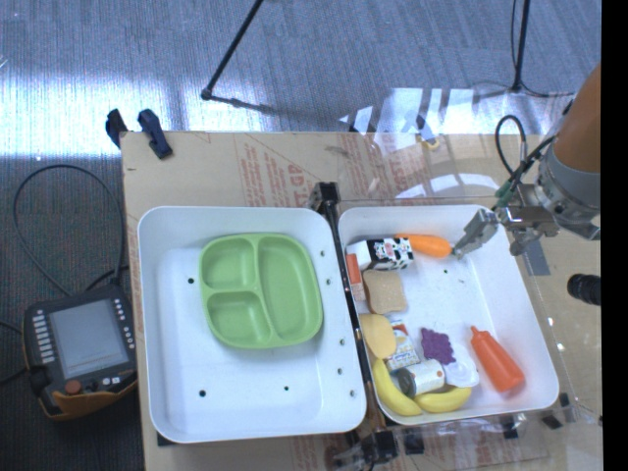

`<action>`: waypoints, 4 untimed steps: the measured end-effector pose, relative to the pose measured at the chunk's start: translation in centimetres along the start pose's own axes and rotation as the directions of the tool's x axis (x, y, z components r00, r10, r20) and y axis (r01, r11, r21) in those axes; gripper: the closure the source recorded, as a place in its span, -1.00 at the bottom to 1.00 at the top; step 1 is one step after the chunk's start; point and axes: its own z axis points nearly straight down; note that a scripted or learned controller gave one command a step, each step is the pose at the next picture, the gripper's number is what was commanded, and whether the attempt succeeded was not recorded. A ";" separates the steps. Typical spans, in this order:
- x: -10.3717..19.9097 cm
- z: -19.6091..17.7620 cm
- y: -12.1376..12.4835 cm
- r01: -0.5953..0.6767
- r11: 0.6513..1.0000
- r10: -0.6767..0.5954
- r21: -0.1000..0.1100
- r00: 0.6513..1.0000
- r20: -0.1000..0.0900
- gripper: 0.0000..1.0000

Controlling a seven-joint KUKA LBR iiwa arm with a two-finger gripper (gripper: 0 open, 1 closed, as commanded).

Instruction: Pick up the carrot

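1. Reaching in from the right edge of the frame, the grey arm with its orange band [589, 116] is seen above the upper right corner of the right-hand shallow white bin [520, 312].
2. The two-finger gripper [473, 235] is held low at the upper part of that bin, slanted down and to the left, with one grey finger [475, 232] visible close to the right tip of the carrot.
3. How far the pincer is parted cannot be told, and nothing is seen held between its fingers.
4. The small orange carrot [429, 245] is found lying roughly level in the upper middle of the right bin, just right of a black-and-white cow-patterned carton [391, 252].
5. A tan slice of toast [386, 289] is placed below the carton.
6. An orange plastic bottle [496, 360] is seen tilted at the lower right of the bin, well apart from the carrot.
7. A yellow banana [422, 398] is laid along the bin's lower edge, beside a purple bunch of grapes [438, 344].
8. A light green divided plate [261, 289] is set in the left white bin [177, 381].
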 end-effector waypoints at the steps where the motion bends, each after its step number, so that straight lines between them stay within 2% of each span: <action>1: -1.9 9.7 6.4 0.199 0.980 -0.199 0.004 0.980 -0.001 -1.00; 2: -6.3 14.9 7.7 -0.011 1.000 0.011 -0.002 1.000 0.001 -1.00; 3: -2.4 19.0 7.6 -0.163 0.987 0.163 0.003 0.987 -0.001 -1.00; 4: -5.2 18.9 7.8 -0.460 0.888 0.460 0.005 0.888 -0.007 -1.00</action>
